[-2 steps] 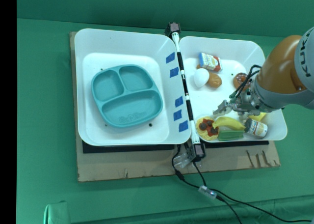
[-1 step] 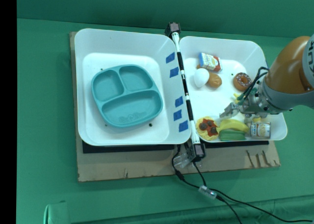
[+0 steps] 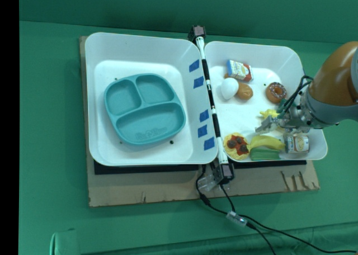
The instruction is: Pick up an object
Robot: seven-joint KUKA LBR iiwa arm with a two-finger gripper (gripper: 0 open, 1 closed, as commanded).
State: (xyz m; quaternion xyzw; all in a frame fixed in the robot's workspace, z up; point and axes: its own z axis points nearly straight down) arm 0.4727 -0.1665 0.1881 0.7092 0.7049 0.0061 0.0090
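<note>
Descending among crowded toys, the tool (image 3: 272, 126), finger state indiscernible, may nudge the adjacent banana (image 3: 267, 142) or jar (image 3: 297, 143) instead of grasping.

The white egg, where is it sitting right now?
In the camera view the white egg lies in the right bin, near the divider, touching the brown bun and just below the small carton.

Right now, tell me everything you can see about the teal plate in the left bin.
The teal plate is a rounded-square divided dish, apparently matte plastic, with two small compartments at the far side and one long one nearer the camera. It lies flat, slightly rotated, on the floor of the left bin. Nothing sits in it.
</note>
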